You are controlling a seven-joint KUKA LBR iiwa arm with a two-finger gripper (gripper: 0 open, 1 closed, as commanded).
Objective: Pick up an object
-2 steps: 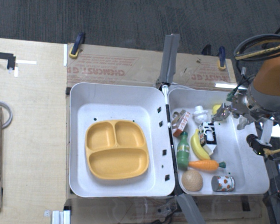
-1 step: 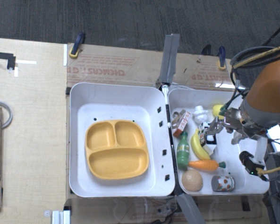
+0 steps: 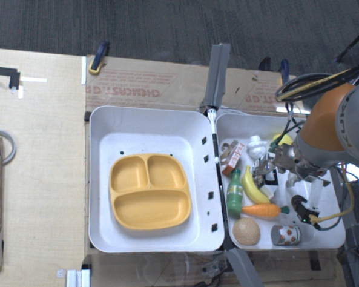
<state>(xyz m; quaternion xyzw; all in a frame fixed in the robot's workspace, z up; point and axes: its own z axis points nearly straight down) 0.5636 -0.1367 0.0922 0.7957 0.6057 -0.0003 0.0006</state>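
Your gripper (image 3: 264, 169) hangs over the right bin's (image 3: 337, 240) clutter beside the banana (image 3: 252, 187); whether it's spread, you cannot tell.

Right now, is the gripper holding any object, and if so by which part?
It cannot be told. The gripper sits low in the right bin, just above the banana, but no object shows clearly between its fingers at this size.
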